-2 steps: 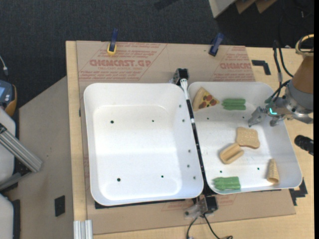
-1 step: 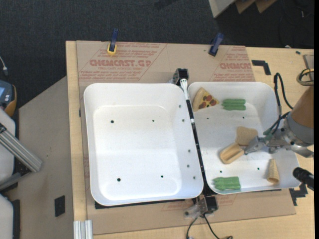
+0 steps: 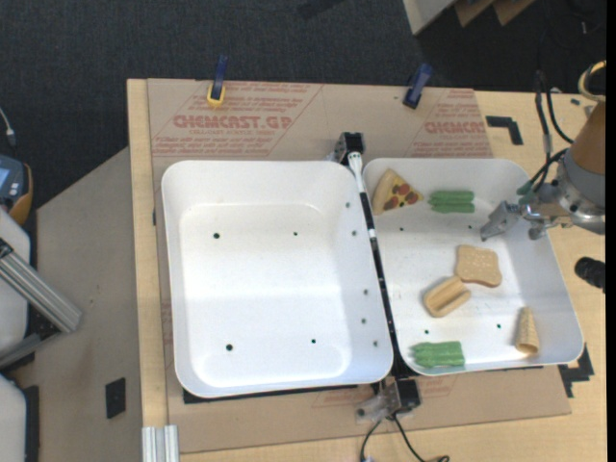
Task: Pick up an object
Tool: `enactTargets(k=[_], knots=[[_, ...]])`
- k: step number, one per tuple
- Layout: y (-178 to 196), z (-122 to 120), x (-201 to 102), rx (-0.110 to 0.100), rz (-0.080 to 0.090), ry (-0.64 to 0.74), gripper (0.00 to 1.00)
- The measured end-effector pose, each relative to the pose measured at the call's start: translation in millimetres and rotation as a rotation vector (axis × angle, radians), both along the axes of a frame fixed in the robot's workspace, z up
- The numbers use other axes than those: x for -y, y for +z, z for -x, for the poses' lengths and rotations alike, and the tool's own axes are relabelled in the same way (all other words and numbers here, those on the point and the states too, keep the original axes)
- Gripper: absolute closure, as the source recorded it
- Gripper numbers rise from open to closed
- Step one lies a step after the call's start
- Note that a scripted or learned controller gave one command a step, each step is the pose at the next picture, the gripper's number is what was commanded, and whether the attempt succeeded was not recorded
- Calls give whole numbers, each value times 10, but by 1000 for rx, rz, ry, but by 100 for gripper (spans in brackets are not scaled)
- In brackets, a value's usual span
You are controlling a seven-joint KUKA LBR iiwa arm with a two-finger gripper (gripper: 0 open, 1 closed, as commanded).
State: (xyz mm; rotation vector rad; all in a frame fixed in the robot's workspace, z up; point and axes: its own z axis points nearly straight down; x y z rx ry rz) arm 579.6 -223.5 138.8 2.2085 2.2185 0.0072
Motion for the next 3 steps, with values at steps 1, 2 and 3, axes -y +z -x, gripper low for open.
enactTargets(k=[1, 2, 3], knots=[[130, 895, 5, -17, -7, -9, 0], [-140, 633, 3, -11, -4, -4, 0], [-177, -247, -9, -3, -2, 0, 0]])
